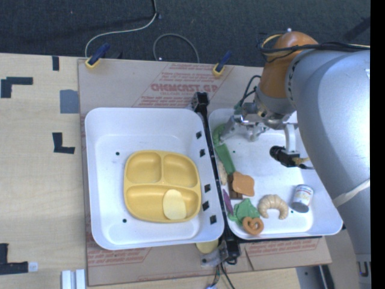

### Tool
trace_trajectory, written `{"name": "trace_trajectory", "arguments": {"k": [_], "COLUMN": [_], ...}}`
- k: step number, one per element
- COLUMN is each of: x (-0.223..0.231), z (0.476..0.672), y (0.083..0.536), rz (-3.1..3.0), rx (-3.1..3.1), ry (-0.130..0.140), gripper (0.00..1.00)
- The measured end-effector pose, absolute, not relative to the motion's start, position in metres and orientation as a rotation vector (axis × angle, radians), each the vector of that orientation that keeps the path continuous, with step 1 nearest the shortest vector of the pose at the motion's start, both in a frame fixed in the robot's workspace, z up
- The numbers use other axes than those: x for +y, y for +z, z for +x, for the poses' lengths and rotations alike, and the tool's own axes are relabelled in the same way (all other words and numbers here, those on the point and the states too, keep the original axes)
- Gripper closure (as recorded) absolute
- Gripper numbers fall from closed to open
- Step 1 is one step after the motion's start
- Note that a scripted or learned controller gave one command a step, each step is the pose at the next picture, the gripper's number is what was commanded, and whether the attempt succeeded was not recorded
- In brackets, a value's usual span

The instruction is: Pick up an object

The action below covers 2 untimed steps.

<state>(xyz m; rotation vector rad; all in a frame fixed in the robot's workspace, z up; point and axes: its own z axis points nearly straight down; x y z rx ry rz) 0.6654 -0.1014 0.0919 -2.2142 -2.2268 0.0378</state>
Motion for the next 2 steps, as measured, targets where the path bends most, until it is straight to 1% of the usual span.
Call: {"name": "trace_trajectory", "arguments": {"k": [1, 2], "x": [-0.105, -0.104], "z": [0.582, 0.655], "y": [0.087, 0.086], "rz": [-2.227, -2.221], "rx": [-2.221, -2.229], "ry": [0.001, -0.005], "gripper": [0.00, 0.00]}}
